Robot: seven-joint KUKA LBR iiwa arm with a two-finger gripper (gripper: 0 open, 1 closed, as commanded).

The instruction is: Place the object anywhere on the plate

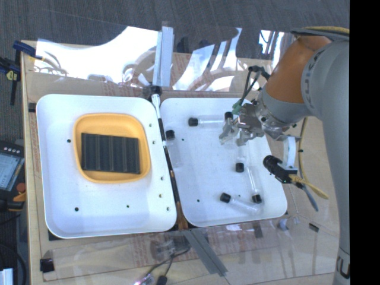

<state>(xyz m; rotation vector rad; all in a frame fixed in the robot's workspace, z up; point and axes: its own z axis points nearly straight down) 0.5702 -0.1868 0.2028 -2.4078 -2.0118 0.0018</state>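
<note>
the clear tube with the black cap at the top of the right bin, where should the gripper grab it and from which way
Probably the middle of the clear tube, coming straight down. It lies flat on the right bin floor, running left to right, black cap at its left end, so fingers should close across its narrow width. The gripper hovers just right of it. The plate sits in the left bin.

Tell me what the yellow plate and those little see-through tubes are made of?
The yellow plate looks like matte plastic: even colour, rounded moulded rim, no bright shine. Its dark ribbed insert may be rubber or plastic; hard to tell. The tubes look like clear plastic or glass, since the white bin shows through them, with black caps that seem plastic.
</note>
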